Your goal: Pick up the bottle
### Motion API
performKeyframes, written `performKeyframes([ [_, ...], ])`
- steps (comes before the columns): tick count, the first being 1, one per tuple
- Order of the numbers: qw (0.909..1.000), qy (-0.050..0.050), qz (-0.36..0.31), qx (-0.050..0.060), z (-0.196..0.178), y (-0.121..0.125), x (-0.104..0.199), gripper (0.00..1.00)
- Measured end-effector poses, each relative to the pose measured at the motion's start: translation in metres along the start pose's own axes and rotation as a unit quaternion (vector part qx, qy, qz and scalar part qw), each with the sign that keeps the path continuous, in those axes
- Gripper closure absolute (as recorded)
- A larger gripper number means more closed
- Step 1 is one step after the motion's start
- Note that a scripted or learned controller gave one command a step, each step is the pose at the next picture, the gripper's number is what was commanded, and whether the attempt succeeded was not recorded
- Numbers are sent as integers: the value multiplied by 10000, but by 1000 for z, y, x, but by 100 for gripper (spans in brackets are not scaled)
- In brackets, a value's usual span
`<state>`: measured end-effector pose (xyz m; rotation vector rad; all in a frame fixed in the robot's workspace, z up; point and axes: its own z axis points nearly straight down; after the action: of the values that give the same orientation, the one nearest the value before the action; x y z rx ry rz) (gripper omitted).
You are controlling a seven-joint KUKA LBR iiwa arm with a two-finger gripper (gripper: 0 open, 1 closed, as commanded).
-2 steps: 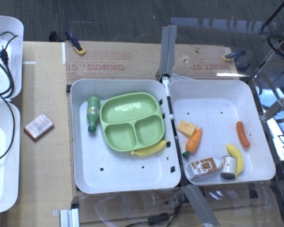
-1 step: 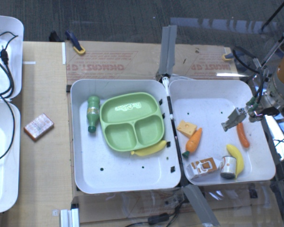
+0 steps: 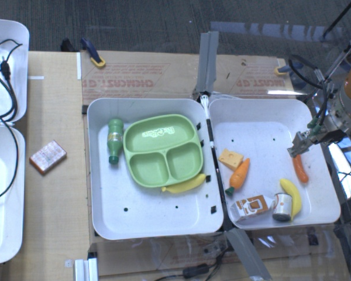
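Green bottle (image 3: 114,140) in left bin, jaws (image 3: 299,146) well apart, right bin

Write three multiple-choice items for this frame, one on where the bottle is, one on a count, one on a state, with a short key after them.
1. Where does the green bottle lie?
A. In the left bin, beside the green tray
B. In the right bin, beside the carrot
C. On the bench outside the bins

2. How many bananas are there?
A. One
B. Two
C. Three

3. How does the gripper stand to the bottle?
A. Clamped on it
B. Over the right bin, far from it
C. Touching its cap

Key: 1 A, the bottle lies along the tray's left side. 2 B, one banana sits at the tray's lower edge and another banana in the right bin. 3 B, the gripper is near the right bin's right wall.
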<state>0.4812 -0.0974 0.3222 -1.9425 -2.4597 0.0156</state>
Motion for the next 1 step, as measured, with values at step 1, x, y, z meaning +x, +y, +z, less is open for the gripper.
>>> performKeyframes([
  [1,9995,1,-302,-24,22,41,25,100],
])
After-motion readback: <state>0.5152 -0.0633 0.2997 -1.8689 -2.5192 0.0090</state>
